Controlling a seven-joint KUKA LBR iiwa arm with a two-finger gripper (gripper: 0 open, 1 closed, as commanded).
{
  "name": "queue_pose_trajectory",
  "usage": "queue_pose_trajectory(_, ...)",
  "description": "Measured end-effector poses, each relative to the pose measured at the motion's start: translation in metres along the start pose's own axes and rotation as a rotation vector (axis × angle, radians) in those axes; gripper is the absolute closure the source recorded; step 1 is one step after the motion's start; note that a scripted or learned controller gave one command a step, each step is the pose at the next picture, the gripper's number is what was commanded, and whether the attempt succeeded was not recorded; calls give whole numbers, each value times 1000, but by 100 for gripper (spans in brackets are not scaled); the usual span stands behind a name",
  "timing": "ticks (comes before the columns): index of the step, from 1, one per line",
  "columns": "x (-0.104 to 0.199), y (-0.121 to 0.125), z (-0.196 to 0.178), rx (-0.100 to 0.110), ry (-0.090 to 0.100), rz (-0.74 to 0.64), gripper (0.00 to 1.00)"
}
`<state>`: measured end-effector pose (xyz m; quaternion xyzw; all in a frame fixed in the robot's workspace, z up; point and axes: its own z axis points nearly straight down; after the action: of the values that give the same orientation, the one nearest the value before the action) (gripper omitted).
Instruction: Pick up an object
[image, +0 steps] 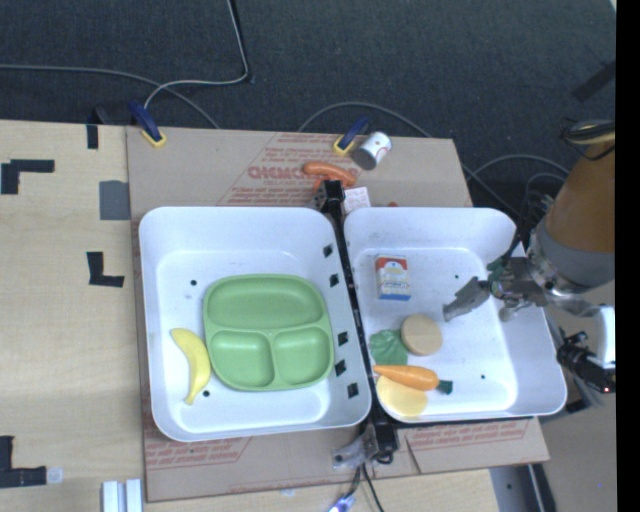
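Carrot (406, 376) below carton (393, 278), its label blurred, perhaps unreadable.

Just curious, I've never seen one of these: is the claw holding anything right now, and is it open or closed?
Claw: over the right bin, nothing seen in its grip; open or closed cannot be told.

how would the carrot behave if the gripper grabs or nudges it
The carrot looks like rigid toy plastic, so probably stiff and light. Its tapered, rounded body may roll or slip from the gripper. It seems to rest partly on the yellow disc, so it might tilt.
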<state>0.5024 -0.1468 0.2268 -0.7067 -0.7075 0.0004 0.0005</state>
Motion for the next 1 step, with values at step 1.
queue_pose_trajectory(1, 36, 28, 74, 2, 1, 0, 0)
